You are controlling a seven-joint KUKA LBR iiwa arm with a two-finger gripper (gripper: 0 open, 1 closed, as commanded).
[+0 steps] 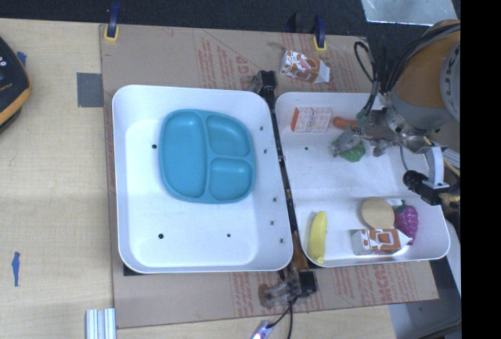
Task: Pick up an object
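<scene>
Two bins: a left bin (133, 173) and a right bin (344, 189) are lying side by side on brown cardboard (196, 55).
Arm: the grey and orange arm (427, 83) is reaching in from the right, with much of it cut off at the edge of the view.
Gripper: the gripper (350, 143) is hanging low over the upper part of the right bin; whether it is clenched or released is impossible to tell, since dark metal and cables are blurring together.
Green object (354, 152): lying right under the gripper, partly covered by it, too hidden to name.
Orange piece (343, 123): peeking out just behind the gripper, mostly hidden.
Small carton (311, 119): lying a little to the gripper's left.
Banana (317, 236): lying well below the gripper, near the bin's front-left corner.
Beige round item (378, 212), purple grapes (406, 221), another carton (380, 240): bunching together in the front-right corner.
Blue divided plate (207, 155): sitting far left of the gripper.
Wrapper (304, 66): lying on the cardboard beyond the bin.
</scene>
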